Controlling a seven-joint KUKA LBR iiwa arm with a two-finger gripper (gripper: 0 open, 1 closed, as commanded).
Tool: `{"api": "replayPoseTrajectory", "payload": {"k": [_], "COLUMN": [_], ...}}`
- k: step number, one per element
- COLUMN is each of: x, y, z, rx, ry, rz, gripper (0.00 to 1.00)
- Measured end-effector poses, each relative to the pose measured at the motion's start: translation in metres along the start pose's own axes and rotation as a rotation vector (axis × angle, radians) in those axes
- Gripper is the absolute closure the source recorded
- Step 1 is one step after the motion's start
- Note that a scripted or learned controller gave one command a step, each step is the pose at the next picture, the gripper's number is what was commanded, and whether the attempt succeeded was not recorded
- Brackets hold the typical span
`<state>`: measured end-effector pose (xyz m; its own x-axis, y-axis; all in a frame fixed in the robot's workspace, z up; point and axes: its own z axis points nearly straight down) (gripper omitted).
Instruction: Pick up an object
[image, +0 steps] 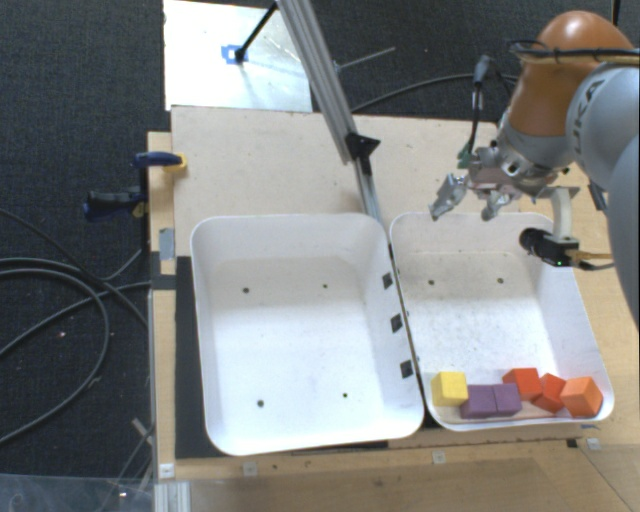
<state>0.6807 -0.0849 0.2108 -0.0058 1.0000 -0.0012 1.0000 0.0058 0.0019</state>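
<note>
Blocks (518, 391) crowd near wall; pincer (468, 205) prob. open.

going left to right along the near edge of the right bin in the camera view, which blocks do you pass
yellow block → purple block → red block → orange block, all lined up against the near wall of the right bin.
</note>
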Motion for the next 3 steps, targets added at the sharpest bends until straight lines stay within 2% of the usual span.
{"api": "replayPoseTrajectory", "payload": {"k": [1, 2, 3], "x": [-0.006, -0.006, 0.01], "y": [-0.068, -0.064, -0.069], "z": [0.107, 0.102, 0.015], "rx": [0.01, 0.0, -0.007], "ry": [0.002, 0.001, 0.001], "rz": [0.006, 0.005, 0.0], "gripper": [0.0, 0.0, 0.0]}}
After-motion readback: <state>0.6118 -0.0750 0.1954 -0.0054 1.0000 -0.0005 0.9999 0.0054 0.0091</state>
